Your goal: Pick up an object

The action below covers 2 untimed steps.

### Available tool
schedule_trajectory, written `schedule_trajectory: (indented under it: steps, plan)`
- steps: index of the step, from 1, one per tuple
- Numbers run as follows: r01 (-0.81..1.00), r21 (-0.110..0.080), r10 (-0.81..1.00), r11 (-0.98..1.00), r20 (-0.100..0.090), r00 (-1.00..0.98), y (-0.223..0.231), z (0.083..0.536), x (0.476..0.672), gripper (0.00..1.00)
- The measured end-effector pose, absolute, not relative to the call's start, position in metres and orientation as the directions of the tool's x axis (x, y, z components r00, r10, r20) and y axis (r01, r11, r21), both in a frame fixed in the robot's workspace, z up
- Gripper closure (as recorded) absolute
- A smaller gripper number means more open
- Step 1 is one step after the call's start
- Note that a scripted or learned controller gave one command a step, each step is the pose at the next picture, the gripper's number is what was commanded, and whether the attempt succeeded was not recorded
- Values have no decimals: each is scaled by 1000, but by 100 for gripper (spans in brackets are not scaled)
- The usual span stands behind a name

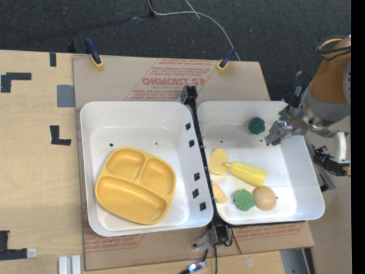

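The right bin (296,210) holds a dark green ball (256,125) near its back, a yellow corn-like cylinder (247,173) in the middle, a pale yellow slice (217,161) beside it, a bumpy green ball (244,199), a tan round piece (264,198) and a small yellow wedge (219,193) by the divider. My gripper (275,136) hangs at the bin's right side, just right of the dark green ball and a little apart from it. Nothing shows between its fingers.
The left bin (91,124) holds a yellow divided plate (135,185). A black divider strip (195,153) runs between the bins. Clamps (94,56) pin the cardboard sheet at the back. The arm (331,90) comes in over the right bin's right edge.
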State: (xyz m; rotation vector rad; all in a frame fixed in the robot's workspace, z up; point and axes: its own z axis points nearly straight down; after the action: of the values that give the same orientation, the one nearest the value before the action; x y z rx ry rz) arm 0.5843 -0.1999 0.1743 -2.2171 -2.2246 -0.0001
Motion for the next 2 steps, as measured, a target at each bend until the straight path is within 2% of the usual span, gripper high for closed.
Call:
schedule_trajectory:
  steps: [1,2]
  plan:
    - [1000,-2,1000,2,1,-2,-199,199,585,100]
    - [1000,-6,1000,6,3,-6,-145,209,571,100]
